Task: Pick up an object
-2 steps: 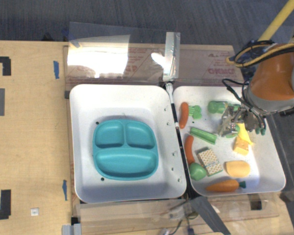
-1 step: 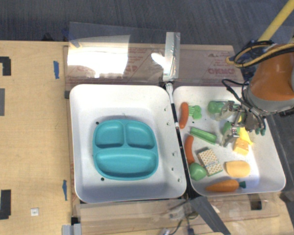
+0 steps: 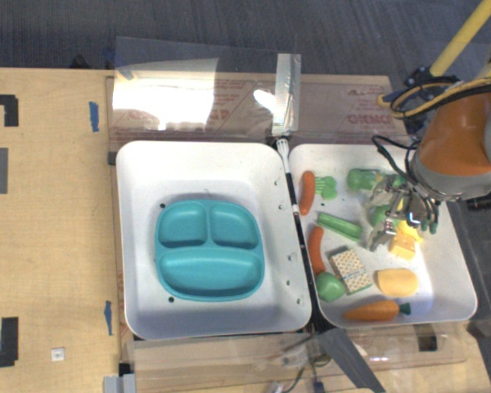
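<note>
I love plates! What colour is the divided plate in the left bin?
The divided plate is teal blue, seen clearly in the camera view.

R bin (image 3: 458, 289) packed w/ toys; L bin (image 3: 139, 301) roomy round tray (image 3: 209, 248).

The scene is lit brightly and evenly from above, and strong white glare is thrown across the clear plastic sheet (image 3: 196, 97) behind the bins. Only soft, faint shadows are cast inside the left bin (image 3: 139, 178) around the teal tray (image 3: 209, 248). Fine detail is softened throughout, the small toys in the right bin (image 3: 454, 289) are rendered slightly blurred, and the dark floor at the top is left dim.
</note>
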Robot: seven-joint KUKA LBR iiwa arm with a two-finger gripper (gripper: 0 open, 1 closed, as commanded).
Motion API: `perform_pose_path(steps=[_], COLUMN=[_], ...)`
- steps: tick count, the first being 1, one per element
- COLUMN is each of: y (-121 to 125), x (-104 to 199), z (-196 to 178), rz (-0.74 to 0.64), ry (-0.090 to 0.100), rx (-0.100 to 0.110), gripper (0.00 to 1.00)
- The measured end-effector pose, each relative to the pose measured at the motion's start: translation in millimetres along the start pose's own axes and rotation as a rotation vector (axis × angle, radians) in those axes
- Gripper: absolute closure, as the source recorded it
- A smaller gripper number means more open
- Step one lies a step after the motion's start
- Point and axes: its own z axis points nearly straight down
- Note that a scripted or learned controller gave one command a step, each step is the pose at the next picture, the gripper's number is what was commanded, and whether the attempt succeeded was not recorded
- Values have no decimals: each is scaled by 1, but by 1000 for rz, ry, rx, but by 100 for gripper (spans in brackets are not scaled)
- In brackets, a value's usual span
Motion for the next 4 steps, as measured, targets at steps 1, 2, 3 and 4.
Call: perform_pose_path(steps=[1,2,3,4], y=[1,22,58,59], x=[-4,-45,-22,-22], z=[-14,-114,-8,-7], rz=[-2,183,135,134], ry=[-15,-5,-1,1], rx=[1,2,2,2], gripper=[100,100,100,0])
